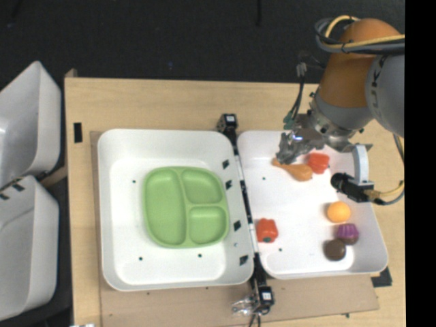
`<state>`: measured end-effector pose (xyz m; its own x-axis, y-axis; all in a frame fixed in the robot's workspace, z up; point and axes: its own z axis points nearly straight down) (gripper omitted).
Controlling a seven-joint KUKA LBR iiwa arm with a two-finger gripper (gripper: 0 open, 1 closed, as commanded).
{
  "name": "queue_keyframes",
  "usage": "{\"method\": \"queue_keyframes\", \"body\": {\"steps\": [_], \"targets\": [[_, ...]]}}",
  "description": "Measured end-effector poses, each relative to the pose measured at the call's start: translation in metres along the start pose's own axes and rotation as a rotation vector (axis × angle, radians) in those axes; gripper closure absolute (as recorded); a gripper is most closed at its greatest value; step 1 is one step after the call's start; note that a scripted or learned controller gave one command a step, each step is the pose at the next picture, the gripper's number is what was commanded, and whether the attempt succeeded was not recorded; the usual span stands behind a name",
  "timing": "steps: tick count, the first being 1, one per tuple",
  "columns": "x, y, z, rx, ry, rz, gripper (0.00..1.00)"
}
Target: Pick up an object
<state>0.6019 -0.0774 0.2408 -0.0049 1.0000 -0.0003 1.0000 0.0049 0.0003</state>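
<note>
Claw (291, 148), grip state I cannot tell, sits on the orange piece (300, 172); red piece (318, 161) at three o'clock could get knocked.

- No legible text, labels, brand marks, numbers or signs anywhere in the camera view.
- Green divided plate (185, 206): surface plain, no print.
- White bins (122, 264): small dark marks along the rims, too small to read as characters.
- Desk (82, 203): dark patch at left edge, not legible.
</note>
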Motion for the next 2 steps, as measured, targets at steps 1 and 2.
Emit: {"method": "queue_keyframes", "body": {"steps": [1,2], "targets": [[0.06,0.014,-0.005,-0.002,0.001,-0.002,1.0],[0.109,0.018,0.006,0.0,-0.001,0.001,1.0]]}}
